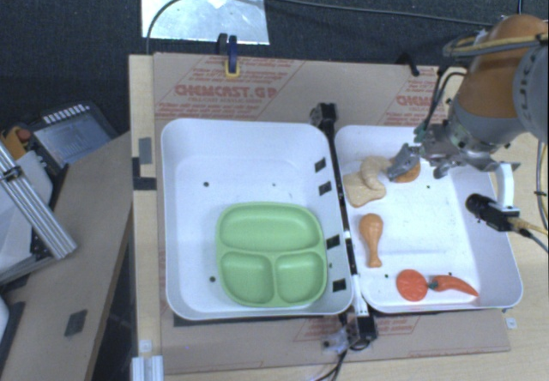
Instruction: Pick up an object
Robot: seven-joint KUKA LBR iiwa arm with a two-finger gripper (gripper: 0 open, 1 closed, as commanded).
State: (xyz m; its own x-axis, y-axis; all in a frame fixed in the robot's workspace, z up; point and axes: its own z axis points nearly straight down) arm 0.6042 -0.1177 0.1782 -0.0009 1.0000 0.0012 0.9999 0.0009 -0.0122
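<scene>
While the arm point(502, 70) reaches in from the right, its end effector point(401, 168) sits low over the far end of the right bin point(446, 225), right at the pale, bread-like toy pieces point(367, 180) and a small orange piece point(410, 173) beside them. Cannot tell whether it is apart or together: the tips are dark and merge with the objects below.

Candidate objects, all in the right bin: pale pieces at the far left corner area, a drumstick toy point(371, 238) near mid-bin, a red tomato point(412, 285) and a carrot point(453, 286) just beside it at the near edge. Left bin point(197, 165) carries a green divided plate point(270, 252).

Judged step: approach/grasp attempt on the pale pieces. No object visibly lifted, so the pick is not yet done.

Next move likely calls for closing squarely on one piece, then a straight lift. Risk: pieces lie touching, so a grip may slip or nudge the neighbour.
</scene>
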